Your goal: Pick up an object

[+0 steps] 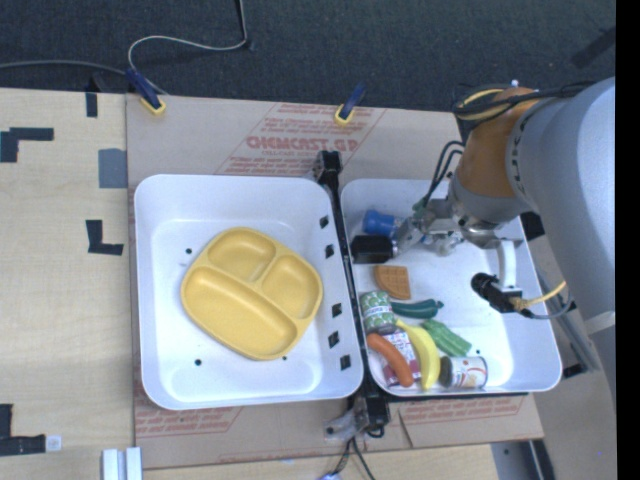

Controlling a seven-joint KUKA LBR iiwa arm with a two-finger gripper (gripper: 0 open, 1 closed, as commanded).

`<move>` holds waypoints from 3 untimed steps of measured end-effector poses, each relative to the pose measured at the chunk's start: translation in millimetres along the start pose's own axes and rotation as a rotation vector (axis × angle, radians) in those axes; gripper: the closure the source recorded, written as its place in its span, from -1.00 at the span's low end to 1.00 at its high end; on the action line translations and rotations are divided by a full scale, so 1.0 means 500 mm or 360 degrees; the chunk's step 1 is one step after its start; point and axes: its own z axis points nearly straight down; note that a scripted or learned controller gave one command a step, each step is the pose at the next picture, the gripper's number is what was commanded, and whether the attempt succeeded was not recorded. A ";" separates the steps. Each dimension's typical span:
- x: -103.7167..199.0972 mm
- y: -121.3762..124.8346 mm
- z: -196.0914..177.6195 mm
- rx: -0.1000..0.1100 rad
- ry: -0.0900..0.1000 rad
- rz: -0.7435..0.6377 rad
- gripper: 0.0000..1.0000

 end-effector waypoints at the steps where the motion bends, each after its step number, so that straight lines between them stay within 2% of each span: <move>1: 0.031 0.000 0.009 0.0026 0.0039 -0.0017 -1.00; 2: 0.031 0.001 -0.011 0.0025 0.0039 -0.0019 1.00; 3: 0.031 0.001 -0.011 0.0025 0.0039 -0.0019 -1.00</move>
